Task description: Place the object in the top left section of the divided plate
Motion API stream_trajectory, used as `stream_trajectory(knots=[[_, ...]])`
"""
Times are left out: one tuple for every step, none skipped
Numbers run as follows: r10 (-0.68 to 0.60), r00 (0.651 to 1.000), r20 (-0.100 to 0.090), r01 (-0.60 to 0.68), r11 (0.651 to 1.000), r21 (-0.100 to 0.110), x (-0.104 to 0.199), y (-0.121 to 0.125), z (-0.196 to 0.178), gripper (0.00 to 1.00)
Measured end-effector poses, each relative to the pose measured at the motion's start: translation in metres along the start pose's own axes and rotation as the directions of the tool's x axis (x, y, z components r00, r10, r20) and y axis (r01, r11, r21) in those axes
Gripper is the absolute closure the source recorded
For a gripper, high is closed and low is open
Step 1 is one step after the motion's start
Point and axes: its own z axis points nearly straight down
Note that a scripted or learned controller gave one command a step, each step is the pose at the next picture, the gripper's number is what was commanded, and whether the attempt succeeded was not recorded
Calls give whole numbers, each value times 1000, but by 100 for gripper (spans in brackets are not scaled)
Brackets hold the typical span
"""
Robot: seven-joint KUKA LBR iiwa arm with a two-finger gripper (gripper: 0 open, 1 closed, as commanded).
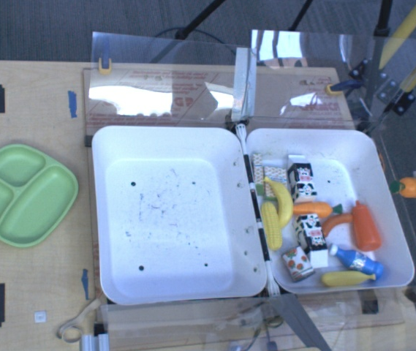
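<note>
Tan strap loop (69,328) lies at the bench's front edge, left of the bins. Gripper state: cannot tell.

Divided plate (25,194), green, sits flat on the bench (32,284) at far left, apart from the left bin (171,210), with bare wood all round it. Its top left section (17,165) holds nothing.

Left bin has a bare floor, just scuffs and a few dark dots. It runs right up against the right bin (387,196).

All the loose objects are in the right bin, packed in its near-left half:
- small yellow banana (346,277) and blue bottle (355,260) at the front rim
- printed can (297,263), tilted
- corn cob (271,225) and a larger banana (281,199) against the left wall
- two cow-print cartons (310,232), a carrot (312,208) between them
- orange-red bottle (365,227) on the right

The bin's far-right corner is open floor.

Clear panels (164,86) stand behind both bins. An orange item (412,188) sits outside the right bin.
</note>
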Motion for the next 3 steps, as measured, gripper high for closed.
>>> stream_trajectory(knots=[[152,988,0,-152,988,1,6,0,-76,100],[-7,1000,2,7,1000,1,8,1,-84,100],[-4,1000,11,4,1000,5,6,0,-96,100]])
